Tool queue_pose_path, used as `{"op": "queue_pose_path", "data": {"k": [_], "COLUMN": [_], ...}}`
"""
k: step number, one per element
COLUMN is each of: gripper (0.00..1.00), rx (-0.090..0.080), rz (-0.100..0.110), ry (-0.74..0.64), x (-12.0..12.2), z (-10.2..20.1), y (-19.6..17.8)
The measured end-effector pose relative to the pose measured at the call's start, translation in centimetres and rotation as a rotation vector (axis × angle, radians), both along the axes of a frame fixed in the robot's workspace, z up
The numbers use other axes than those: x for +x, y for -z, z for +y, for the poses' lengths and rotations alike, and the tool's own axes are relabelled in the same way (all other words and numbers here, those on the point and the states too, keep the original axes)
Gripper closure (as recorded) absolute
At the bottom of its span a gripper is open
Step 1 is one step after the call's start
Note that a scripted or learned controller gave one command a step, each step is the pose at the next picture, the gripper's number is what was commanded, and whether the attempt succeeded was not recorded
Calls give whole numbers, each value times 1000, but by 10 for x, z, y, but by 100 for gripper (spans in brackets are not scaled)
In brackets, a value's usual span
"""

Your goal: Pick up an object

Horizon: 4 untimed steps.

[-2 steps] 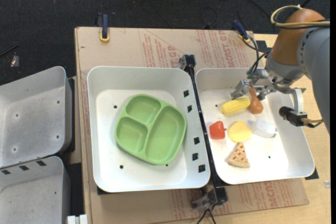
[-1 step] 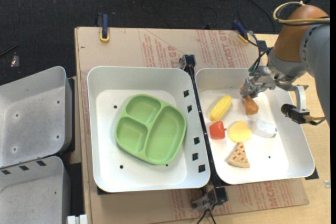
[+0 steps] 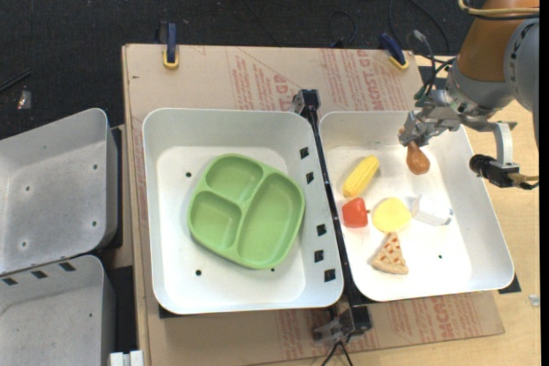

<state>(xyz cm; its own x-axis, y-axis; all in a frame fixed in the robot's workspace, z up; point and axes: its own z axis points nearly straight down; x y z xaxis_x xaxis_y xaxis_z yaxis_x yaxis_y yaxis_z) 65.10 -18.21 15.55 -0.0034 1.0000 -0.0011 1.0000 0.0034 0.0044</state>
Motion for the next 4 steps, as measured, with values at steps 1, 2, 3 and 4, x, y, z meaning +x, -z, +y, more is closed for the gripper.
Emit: {"op": "queue_pose_path", "data": {"k": [1, 2, 3, 4], "gripper": [100, 100, 100, 100], "rx": [-1, -1, 3, 2], "rz": [-1, -2, 6, 6], "ry": [0, 0, -4, -4], "x": [3, 5, -9, -16], "z": [6, 6, 65, 126], "y": [-62, -115, -103, -92]}}
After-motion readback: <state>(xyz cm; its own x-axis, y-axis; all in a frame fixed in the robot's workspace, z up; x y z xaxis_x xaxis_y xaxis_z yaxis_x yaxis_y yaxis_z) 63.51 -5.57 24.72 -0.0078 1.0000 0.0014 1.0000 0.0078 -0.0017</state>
